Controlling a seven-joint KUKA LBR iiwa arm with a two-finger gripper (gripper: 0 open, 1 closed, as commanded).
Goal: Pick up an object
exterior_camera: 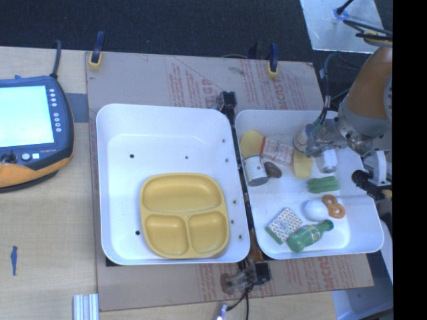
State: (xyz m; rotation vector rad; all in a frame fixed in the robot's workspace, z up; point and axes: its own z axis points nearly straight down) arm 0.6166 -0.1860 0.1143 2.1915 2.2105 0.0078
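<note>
Your gripper [319, 147] sits low over the far side of the right bin [360, 242], with the arm [370, 92] coming in from the right behind it. You cannot tell from this view how its tips stand, and nothing can be seen pinched in it.

Just on the near-left of the tool lies a pale yellow block [302, 165], close enough that it may be touching. Further left of the tool are a small printed packet [277, 151], a yellow round piece [251, 143], a grey can [254, 171] and a brown lump [273, 171] beside the can.

Directly in front of the tool, toward you, a green block [323, 184] lies flat. Beyond that come a white egg [313, 210] and an orange ring [333, 207], the two side by side and apparently touching. Nearest the front rim are a checkered box [284, 224] and a green bottle [309, 235] lying on its side.

Well to the tool's left, the left bin [120, 129] holds a yellow divided tray [185, 215]. Far left on the bench rests a control tablet [30, 129].
</note>
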